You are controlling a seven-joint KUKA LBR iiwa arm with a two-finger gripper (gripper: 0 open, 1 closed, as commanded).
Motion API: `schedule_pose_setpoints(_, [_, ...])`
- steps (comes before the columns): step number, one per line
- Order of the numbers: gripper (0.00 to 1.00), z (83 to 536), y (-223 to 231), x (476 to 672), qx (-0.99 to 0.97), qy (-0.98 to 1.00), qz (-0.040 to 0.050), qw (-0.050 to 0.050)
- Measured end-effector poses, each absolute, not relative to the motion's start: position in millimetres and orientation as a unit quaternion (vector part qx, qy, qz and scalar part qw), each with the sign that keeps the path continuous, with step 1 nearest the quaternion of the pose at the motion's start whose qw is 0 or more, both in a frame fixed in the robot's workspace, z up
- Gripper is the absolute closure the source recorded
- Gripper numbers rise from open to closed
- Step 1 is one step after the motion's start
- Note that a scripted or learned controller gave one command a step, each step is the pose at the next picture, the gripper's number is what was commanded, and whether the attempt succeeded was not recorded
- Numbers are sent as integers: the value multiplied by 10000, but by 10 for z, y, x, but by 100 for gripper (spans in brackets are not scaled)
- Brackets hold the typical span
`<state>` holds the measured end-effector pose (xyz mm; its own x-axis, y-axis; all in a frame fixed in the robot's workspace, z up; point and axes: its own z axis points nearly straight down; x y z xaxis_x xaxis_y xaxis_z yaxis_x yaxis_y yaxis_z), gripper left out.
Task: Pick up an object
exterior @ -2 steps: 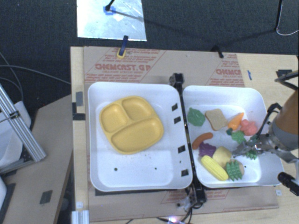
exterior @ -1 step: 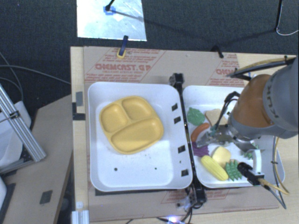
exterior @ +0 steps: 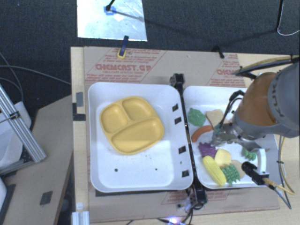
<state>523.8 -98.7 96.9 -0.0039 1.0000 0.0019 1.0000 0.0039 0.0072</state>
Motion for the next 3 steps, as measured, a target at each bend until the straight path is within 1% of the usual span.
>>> schedule_pose_setpoints(1, [100, 1072, -987, 5244, 7058, 7084, 38, 23])
schedule_pose_setpoints(2, [0, 1069, -987, 5244, 7059, 7083, 37, 22])
schedule_pose_setpoints(3, [0, 2451, 381, 5089, 7004, 7138, 72, 28])
